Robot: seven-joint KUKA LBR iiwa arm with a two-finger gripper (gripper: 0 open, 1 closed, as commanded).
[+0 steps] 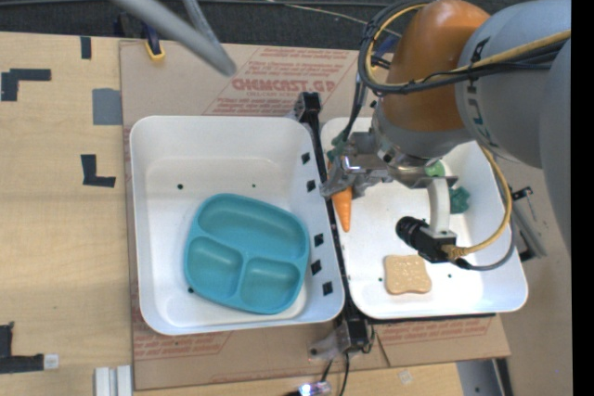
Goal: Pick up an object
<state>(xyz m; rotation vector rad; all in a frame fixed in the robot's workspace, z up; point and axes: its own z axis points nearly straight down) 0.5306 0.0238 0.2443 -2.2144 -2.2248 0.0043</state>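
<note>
Two white bins are sitting side by side on a cardboard sheet point(278, 74) over a wooden bench point(56, 199). Left bin point(153, 139) is holding a blue tray point(246, 253) with three compartments. Right bin point(501, 292) is holding a carrot point(343, 209), a toast slice point(406, 274) near the front wall, and a green object point(458, 198) that the arm is partly hiding. The arm point(483, 70) is reaching in from the right and is hanging low over the right bin. The gripper point(342, 173) is standing just above the thick end of the carrot, close to the wall between the bins, and I cannot tell if it is touching it. A black cable point(483, 250) is looping below the wrist.
</note>
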